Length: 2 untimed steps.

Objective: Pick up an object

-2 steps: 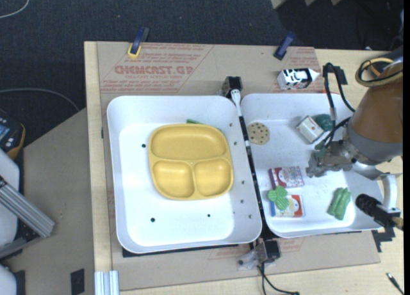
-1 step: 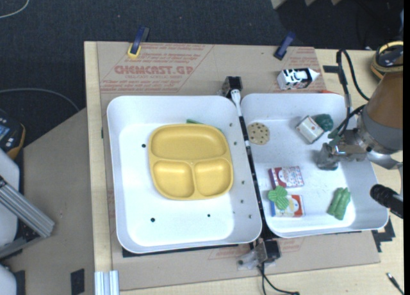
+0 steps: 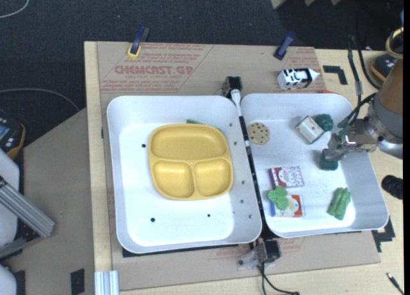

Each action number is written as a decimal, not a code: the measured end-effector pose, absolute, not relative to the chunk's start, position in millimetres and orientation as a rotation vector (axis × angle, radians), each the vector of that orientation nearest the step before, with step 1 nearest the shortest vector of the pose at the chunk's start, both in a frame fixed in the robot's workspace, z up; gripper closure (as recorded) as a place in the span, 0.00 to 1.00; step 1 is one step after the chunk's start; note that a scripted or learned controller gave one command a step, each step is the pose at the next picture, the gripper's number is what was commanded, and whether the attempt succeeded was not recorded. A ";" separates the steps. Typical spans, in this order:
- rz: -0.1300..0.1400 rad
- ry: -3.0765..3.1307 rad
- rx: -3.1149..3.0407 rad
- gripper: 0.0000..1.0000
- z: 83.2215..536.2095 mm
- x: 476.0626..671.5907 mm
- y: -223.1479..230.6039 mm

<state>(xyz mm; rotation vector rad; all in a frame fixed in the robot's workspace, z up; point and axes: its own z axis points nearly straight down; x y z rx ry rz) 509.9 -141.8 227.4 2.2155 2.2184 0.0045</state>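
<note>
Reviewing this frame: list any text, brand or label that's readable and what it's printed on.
"CHEMCAST GP" in red, on the brown protective sheet covering the bench behind the bins; finer red lines below it are too blurred to read.
Red-and-white packet: print too small.
Second packet: illegible.
Black-and-white carton: illegible.

Grey arm (image 3: 391,118) cut off at right edge. Green item (image 3: 194,121) mostly hidden behind yellow three-compartment plastic tray (image 3: 189,159). Dark teal object (image 3: 328,164) under claw (image 3: 331,154): identity unclear.
</note>
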 end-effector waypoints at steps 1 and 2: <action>0.004 2.225 2.213 1.00 223.9 538.2 -102.7; 0.004 2.226 2.214 1.00 216.8 554.2 -58.7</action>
